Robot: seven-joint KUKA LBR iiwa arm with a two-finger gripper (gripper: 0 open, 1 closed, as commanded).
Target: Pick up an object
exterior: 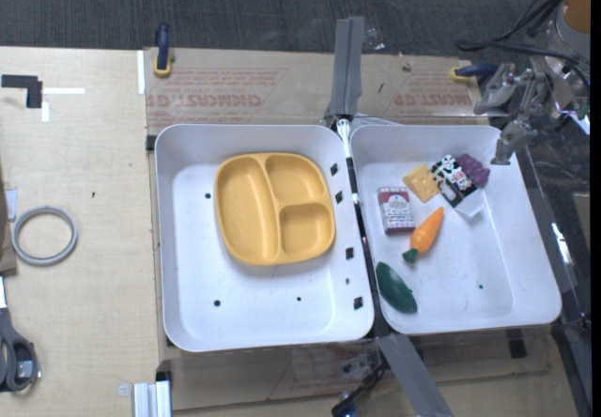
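Camera view showed the claw (512, 138) above the right bin's (526, 312) far corner, grip state unclear; descending there risked striking the rim, missing the carrot (427, 231)

The scissors (14, 361) are cut off by the left edge. The arm (573, 21) runs past the right edge. The red packet's (396, 209) print is too small to read.

Plate (275, 208) in left bin (178, 312), carrot (426, 231) in right bin (526, 293)
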